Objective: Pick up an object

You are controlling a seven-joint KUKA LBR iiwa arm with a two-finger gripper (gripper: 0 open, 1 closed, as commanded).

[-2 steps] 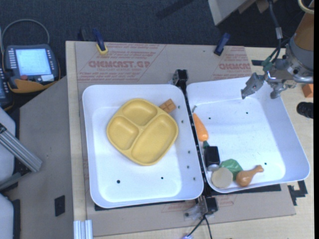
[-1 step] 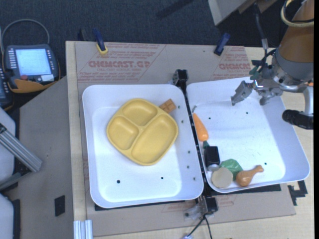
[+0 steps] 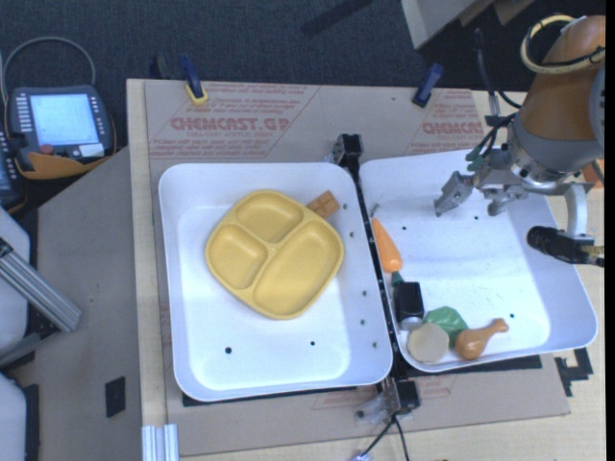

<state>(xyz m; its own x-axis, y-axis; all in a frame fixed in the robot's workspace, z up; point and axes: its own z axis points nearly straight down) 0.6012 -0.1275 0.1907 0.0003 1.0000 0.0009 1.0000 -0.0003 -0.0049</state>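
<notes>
My gripper (image 3: 474, 200) hangs over the back part of the right bin (image 3: 538, 286), open, with nothing between its fingers. Along that bin's left wall lies an orange carrot (image 3: 386, 246). A small black block (image 3: 408, 301) sits just in front of the carrot. In the front left corner are a round beige piece (image 3: 429, 343), a green piece (image 3: 447, 319) and a brown drumstick (image 3: 479, 338). All of these lie well to the left of and in front of the gripper.
The left bin (image 3: 192, 334) holds a yellow divided plate (image 3: 276, 254), and a small brown block (image 3: 324, 204) rests at the plate's back right edge. A black divider (image 3: 365, 229) runs between the two bins. A pendant with a screen (image 3: 60, 128) lies off the bench at far left.
</notes>
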